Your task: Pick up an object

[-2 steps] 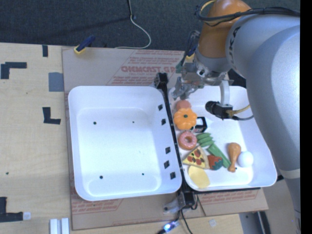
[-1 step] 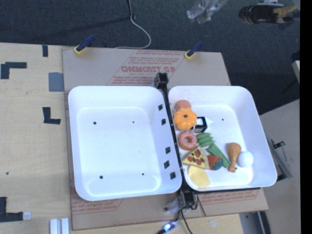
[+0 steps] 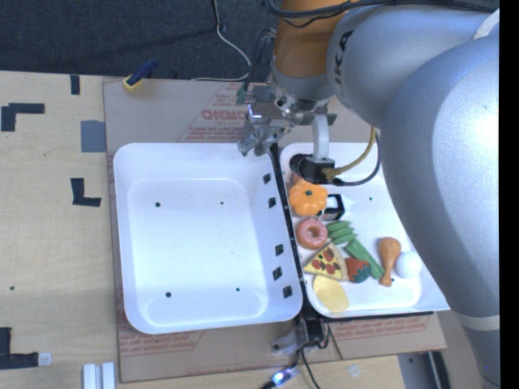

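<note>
My gripper (image 3: 259, 140) hangs over the back rim of the left bin (image 3: 130, 168), close to the divider between the two bins, and I see nothing in it. The right bin (image 3: 381, 201) holds the toy food. An orange pumpkin (image 3: 308, 198) lies nearest the gripper, just in front of it and to the right. Behind the pumpkin's right side sits a small black-and-white piece (image 3: 334, 210). A pink donut (image 3: 311, 233), a green pea pod (image 3: 341, 232) and a pizza slice (image 3: 327, 261) follow toward the front.
Further front in the right bin lie a red and green piece (image 3: 358, 268), a chicken drumstick (image 3: 389, 258), a white egg (image 3: 408, 266) and a yellow disc (image 3: 331, 296). The big grey arm (image 3: 438, 120) overhangs that bin's right side. A blue and yellow clip (image 3: 139, 74) lies on the bench behind.
</note>
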Controlling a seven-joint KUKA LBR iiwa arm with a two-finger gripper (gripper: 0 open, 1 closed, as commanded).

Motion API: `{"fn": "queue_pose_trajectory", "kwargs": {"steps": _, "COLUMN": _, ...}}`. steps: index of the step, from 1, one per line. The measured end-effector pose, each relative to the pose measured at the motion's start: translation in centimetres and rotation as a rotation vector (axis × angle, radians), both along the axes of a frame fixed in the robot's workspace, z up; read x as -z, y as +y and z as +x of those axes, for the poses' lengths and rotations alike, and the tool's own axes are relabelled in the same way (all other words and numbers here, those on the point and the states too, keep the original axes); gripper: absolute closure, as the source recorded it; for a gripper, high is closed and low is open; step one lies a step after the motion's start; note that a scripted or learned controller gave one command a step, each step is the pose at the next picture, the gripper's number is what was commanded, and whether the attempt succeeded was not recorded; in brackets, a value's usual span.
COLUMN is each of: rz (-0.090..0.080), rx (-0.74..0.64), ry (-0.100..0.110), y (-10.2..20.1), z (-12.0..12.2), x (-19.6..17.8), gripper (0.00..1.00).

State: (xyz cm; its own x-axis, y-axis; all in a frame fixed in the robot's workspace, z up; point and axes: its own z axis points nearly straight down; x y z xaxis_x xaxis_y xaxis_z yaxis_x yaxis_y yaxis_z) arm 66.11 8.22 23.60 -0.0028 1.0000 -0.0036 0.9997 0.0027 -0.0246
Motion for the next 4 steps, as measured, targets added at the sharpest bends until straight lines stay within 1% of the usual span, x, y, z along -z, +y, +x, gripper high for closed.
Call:
{"fn": "queue_pose_trajectory", "kwargs": {"steps": 1, "rz": 0.0, "rx": -0.003, "ry": -0.011, "y": 4.8, "z": 0.5, "x": 6.3, "gripper": 1.0}}
{"fn": "queue_pose_trajectory", "kwargs": {"steps": 2, "rz": 0.006, "rx": -0.009, "ry": -0.024, "y": 14.7, "z": 0.6, "x": -1.3, "gripper": 1.0}}
{"fn": "queue_pose_trajectory", "kwargs": {"steps": 3, "rz": 0.002, "rx": -0.002, "ry": -0.02, "y": 15.2, "z": 0.7, "x": -5.1, "gripper": 1.0}}
{"fn": "queue_pose_trajectory", "kwargs": {"steps": 4, "rz": 0.002, "rx": -0.001, "ry": -0.02, "y": 15.2, "z": 0.7, "x": -10.0, "gripper": 1.0}}
